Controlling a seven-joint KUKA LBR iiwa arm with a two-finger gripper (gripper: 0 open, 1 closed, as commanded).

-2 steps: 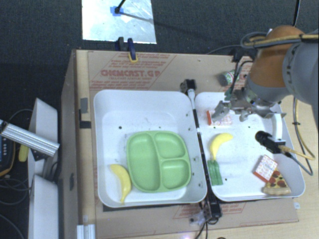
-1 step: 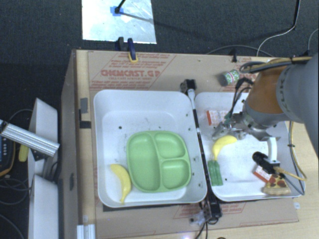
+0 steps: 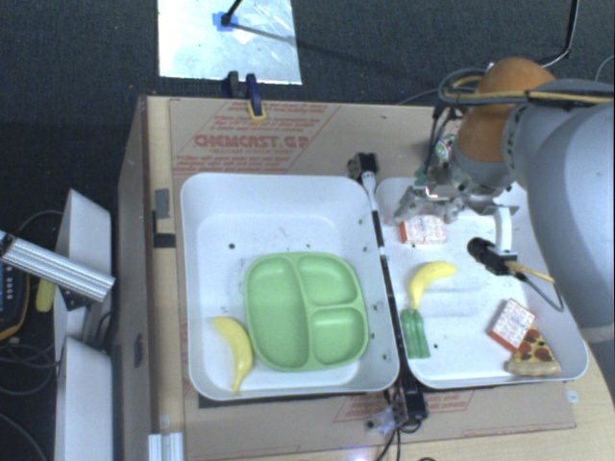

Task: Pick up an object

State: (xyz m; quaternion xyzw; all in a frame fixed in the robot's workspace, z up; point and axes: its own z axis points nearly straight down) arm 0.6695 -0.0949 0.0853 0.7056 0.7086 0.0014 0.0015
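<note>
Above the red-and-white packet (image 3: 424, 230), at the right bin's (image 3: 567, 353) far end, the gripper (image 3: 434, 203) hangs; whether it is open I cannot tell. Descend squarely over the packet, clear of the banana (image 3: 429, 279) beside it.

Robotics lab: cardboard-lined bench (image 3: 279, 133), twin white bins (image 3: 202, 257), loose cables (image 3: 567, 27).

The grey arm (image 3: 567, 161) runs off the picture's right edge and covers the right bin's (image 3: 452, 373) far right corner. The gripper (image 3: 430, 203) sits low over that bin's far edge, its fingers too small to read. Print on the small white-and-red packet (image 3: 424, 230) beneath it is illegible. The left bin's (image 3: 207, 209) near edge partly hides behind a yellow banana (image 3: 234, 350).
</note>
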